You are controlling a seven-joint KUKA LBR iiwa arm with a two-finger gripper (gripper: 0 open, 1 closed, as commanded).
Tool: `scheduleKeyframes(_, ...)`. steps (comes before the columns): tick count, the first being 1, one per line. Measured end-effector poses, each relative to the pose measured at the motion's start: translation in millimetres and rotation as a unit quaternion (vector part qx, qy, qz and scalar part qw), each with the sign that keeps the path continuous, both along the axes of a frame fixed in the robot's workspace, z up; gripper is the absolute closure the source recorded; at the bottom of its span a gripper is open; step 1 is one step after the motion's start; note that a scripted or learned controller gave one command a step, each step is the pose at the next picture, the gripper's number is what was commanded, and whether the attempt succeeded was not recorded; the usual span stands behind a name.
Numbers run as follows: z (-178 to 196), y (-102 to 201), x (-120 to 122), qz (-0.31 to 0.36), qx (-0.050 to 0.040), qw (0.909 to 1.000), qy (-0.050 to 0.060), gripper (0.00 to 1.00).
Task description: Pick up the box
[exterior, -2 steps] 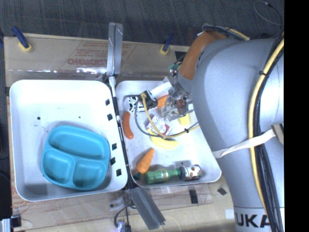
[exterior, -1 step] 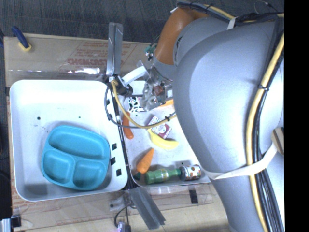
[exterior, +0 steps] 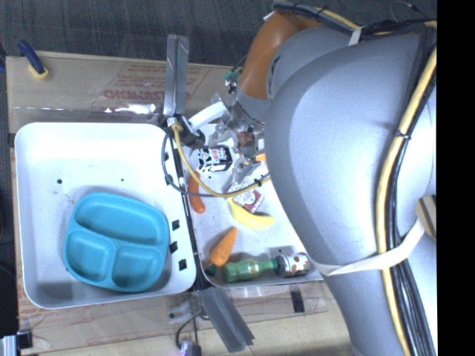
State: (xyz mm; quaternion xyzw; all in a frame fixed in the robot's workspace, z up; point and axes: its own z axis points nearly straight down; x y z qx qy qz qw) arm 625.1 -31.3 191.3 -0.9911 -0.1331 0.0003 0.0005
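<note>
The grey arm reaches over the right bin (exterior: 210,277) from the right and hides most of it. My gripper (exterior: 239,145) hangs low over the bin's upper part, amid cables and metal parts. Just left of it lies a small white box with dark print (exterior: 214,156), close to the gripper's tip; whether they touch I cannot tell. A small maroon and white packet (exterior: 249,199) lies just below the gripper.
The right bin also holds a banana (exterior: 251,217), two carrots (exterior: 221,246) (exterior: 196,197) and a green bottle (exterior: 256,267) along the near wall. A yellow cable (exterior: 194,176) loops over the divider. A blue compartment tray (exterior: 115,239) lies in the left bin (exterior: 44,154).
</note>
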Motion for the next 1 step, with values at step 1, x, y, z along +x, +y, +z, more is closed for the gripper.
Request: scheduleKeyframes(1, 164.4, -77.2, -75.2, -0.030, 0.0006, 0.9996, 0.000, 0.00)
